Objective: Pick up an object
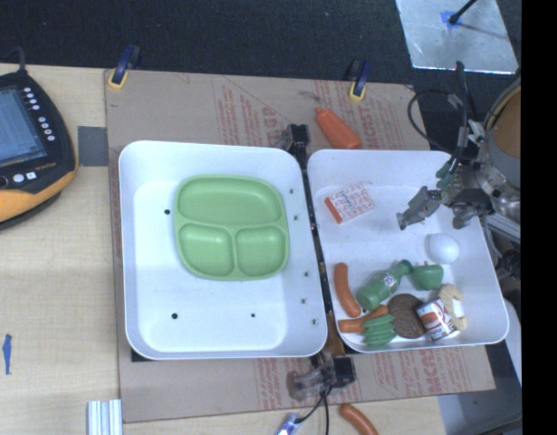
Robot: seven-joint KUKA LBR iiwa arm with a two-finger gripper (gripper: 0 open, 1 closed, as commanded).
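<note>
My gripper (438, 213) hangs over the right bin (387, 175) near its right wall, open, with nothing between its fingers. A white egg (441, 247) lies just below it. A red and white packet (350, 203) lies to its left in the upper part of the bin. Crowded at the bin's front are a sausage (342, 288), a green bottle (385, 285), a green pepper (427, 275), a brown disc (406, 314), a small can (435, 320), a carrot (362, 322) and green beans (379, 333).
The left bin (151, 315) holds a green divided plate (233, 227). An orange toy (337, 128) lies on the cardboard behind the bins, and another (358, 417) in front. A teach pendant (24, 152) sits at the far left.
</note>
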